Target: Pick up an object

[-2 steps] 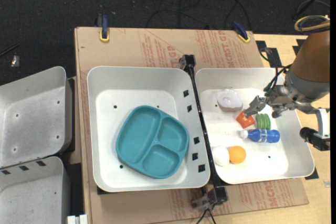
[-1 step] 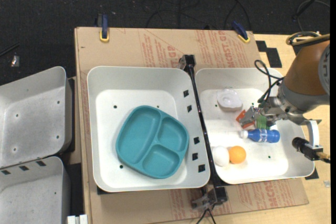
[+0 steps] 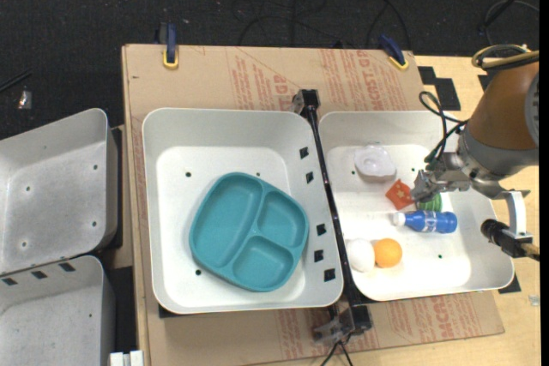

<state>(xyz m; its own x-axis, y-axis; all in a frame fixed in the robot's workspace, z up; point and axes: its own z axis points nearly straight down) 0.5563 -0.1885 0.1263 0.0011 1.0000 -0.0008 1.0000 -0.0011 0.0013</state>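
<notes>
Near the right bin's [image 3: 489, 279] right edge, the gripper [image 3: 426, 195] hovers over an orange packet [image 3: 399, 195] beside a blue bottle [image 3: 431, 223], finger state impossible to tell; it should descend centred on one item, avoiding neighbours.

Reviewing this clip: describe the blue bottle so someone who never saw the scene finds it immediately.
Start at the right-hand white bin, the one the grey arm reaches into. Near its middle, just below the gripper, the small blue plastic bottle lies on its side with its white cap pointing left. It is the only blue item there; the orange ball and white egg-shaped object sit lower left.
</notes>
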